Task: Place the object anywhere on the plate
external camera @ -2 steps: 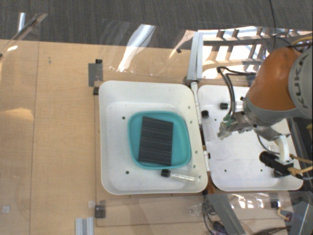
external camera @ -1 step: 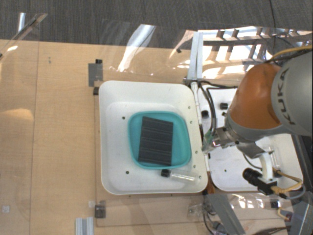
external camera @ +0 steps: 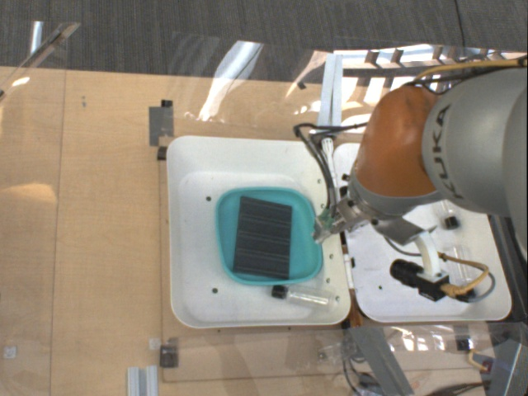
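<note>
Camera view: dark ribbed rectangular block [external camera: 264,236] lay flat on teal square plate [external camera: 307,258], left white bin [external camera: 190,304]. Gripper [external camera: 327,223] hovered beside plate's right edge. Could not tell fingers' state.

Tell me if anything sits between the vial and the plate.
Nothing visible does. The vial lies in the left bin, right beside the near edge of the plate. A dark ridged pad already covers much of the plate, leaving bare rim around it for the vial.

Pad [external camera: 264,236] on plate [external camera: 228,221] in left bin [external camera: 190,221], tube [external camera: 301,295] before plate
</note>
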